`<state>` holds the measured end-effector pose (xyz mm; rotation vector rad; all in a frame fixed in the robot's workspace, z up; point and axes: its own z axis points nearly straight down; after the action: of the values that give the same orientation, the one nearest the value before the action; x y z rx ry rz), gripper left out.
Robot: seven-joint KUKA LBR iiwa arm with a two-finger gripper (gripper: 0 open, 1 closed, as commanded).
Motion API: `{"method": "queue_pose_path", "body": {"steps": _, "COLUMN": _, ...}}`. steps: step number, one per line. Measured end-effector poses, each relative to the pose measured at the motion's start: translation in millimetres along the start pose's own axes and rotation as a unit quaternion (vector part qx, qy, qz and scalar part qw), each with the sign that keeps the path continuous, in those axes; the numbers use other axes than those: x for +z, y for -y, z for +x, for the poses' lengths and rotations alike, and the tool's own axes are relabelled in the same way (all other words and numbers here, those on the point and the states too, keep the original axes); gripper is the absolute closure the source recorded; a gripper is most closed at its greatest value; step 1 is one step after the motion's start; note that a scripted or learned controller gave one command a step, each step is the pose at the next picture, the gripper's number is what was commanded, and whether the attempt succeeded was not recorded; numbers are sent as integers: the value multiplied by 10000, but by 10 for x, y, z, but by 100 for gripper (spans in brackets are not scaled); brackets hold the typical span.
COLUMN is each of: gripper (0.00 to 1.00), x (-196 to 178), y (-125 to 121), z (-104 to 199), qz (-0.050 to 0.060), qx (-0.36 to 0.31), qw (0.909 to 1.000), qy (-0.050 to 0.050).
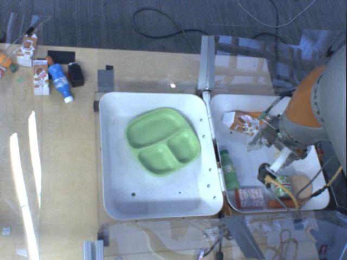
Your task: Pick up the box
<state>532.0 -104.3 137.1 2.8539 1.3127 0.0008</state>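
Tool (pixel 260 138) is hanging over the right-hand bin (pixel 238 148), just right of the box (pixel 243 122) at that bin's upper left; how wide it is gaping cannot be told.

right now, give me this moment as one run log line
gripper: above right bin, beside box | box: lying in bin's far corner | grasp: unclear | left bin: green plate

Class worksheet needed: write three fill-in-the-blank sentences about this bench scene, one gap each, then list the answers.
1. The green divided plate has ____ compartments.
2. That plate lies in the ____ bin.
3. The orange-and-white box shares the right bin with a ____ bottle.

Missing words: three; left; green.
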Motion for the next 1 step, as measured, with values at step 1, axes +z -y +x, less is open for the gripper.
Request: {"method": "queue_pose_path", "body": {"steps": 1, "gripper": 0, "x": -480, "y": -398, "z": 1223, "qz": -10, "qx": -175, "qw": 9998, "qy": -6}}
